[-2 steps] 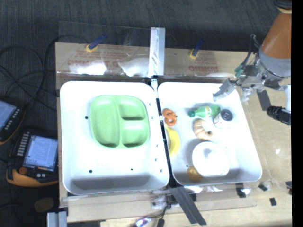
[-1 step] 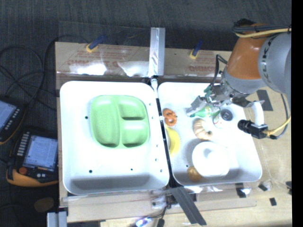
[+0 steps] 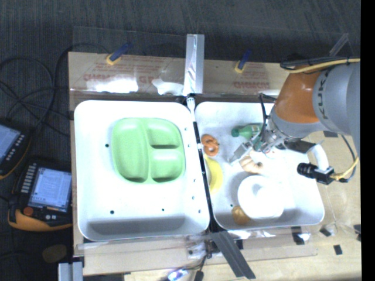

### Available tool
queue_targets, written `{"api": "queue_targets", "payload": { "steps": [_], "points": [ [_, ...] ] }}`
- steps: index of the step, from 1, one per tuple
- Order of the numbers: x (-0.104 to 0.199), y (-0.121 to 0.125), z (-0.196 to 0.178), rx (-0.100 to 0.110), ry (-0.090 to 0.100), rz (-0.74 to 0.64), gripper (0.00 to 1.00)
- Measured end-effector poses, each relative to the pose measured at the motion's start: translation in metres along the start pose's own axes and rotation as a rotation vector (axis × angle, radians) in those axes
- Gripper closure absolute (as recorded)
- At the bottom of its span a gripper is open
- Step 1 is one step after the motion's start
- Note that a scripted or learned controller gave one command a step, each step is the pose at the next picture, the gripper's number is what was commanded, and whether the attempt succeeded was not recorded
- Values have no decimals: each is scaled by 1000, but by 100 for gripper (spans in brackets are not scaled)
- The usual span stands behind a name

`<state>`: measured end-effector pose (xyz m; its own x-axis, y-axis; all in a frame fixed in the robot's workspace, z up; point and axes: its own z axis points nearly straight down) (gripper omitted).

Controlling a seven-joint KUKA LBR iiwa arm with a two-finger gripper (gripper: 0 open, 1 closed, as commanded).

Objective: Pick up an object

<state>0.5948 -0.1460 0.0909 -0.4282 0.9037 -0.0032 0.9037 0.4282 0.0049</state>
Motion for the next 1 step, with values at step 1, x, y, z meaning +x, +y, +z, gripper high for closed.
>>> {"api": "queue_targets", "payload": {
  "steps": [1],
  "points": [
    [-9, 22, 2, -2, -1, 216, 0]
  ]
}}
